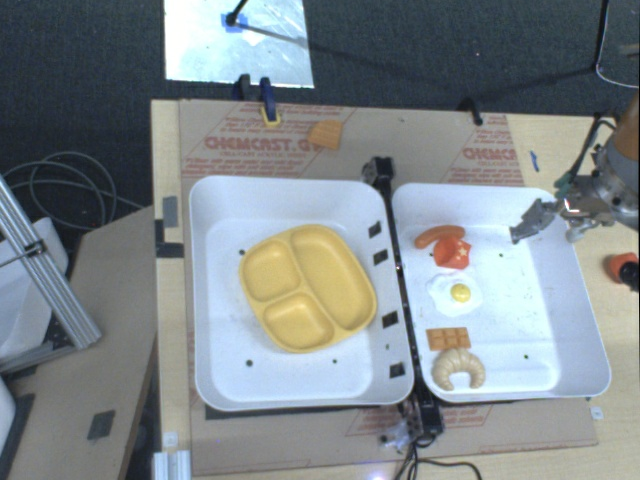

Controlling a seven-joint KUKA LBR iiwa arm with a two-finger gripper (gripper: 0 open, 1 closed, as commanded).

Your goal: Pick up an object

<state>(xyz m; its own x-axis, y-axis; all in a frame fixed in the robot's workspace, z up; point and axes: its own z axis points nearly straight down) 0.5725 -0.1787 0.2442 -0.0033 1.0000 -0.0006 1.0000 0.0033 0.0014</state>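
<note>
In the right bin (585, 338) several toy foods lie along the left side: an orange sausage (441, 236), a red piece (453, 255) touching it, a fried egg (455, 294), a brown waffle square (448, 338) and a croissant (459, 368). My gripper (553, 227) hangs over the bin's upper right corner, well to the right of the sausage. Its fingers (527, 224) stand apart and open, with nothing between them.
The left bin (215, 268) holds a yellow divided plate (305, 286). An orange-brown piece (325, 134) lies on the cardboard behind the bins. A red object (625, 268) sits on the bench right of the right bin. The right bin's middle and right floor are bare.
</note>
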